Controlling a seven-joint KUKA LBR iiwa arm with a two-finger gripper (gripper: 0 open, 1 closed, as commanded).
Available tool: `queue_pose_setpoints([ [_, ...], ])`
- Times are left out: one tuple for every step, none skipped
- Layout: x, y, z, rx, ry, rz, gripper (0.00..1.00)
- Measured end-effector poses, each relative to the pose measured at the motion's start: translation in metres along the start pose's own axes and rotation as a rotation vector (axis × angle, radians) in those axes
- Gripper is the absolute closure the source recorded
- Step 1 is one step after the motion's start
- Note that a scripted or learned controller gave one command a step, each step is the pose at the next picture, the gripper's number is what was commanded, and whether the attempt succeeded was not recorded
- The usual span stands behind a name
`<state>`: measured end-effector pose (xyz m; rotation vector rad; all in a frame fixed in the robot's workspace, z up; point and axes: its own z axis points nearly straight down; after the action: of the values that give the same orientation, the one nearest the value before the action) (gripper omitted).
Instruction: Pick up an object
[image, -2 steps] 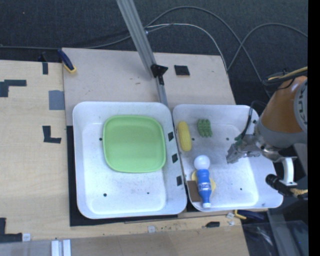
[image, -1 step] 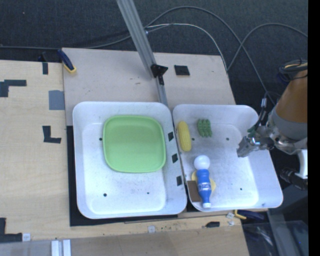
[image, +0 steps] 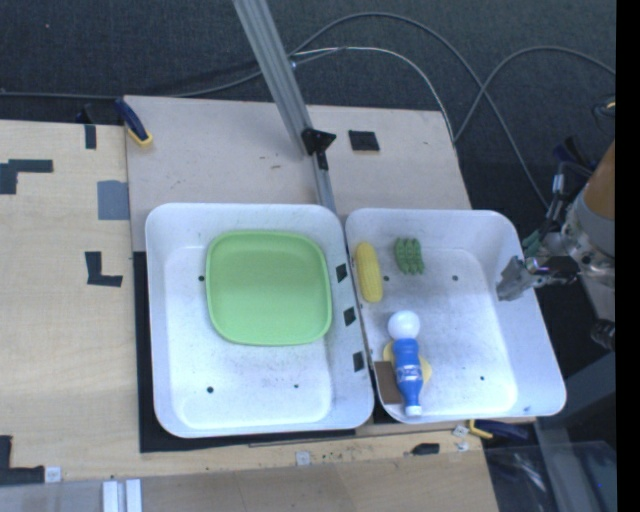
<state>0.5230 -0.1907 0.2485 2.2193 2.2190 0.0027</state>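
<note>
The right bin (image: 520, 330) holds a yellow corn cob (image: 369, 272) against its left wall and a small green knobbly piece (image: 408, 255) beside it. Nearer the front lies a blue bottle with a white cap (image: 406, 365), resting over a flat yellow item (image: 427, 371). A square green plate (image: 268, 288) lies in the left bin (image: 170, 330). My gripper (image: 524, 270) hangs over the right bin's right rim, apart from all the objects, with nothing seen in it.
A slanted metal pole (image: 290, 90) rises behind the bins, with a black clamp (image: 318, 142) on it. Cables (image: 470, 90) loop across the dark floor at the back right. A wooden bench top (image: 60, 300) stretches left of the bins.
</note>
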Motion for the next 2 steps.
queue_pose_setpoints([
  [0.055, -0.001, 0.011, 0.004, 0.002, -0.004, 1.0],
  [0.109, 0.007, 0.022, 0.005, 0.002, -0.004, 1.0],
])
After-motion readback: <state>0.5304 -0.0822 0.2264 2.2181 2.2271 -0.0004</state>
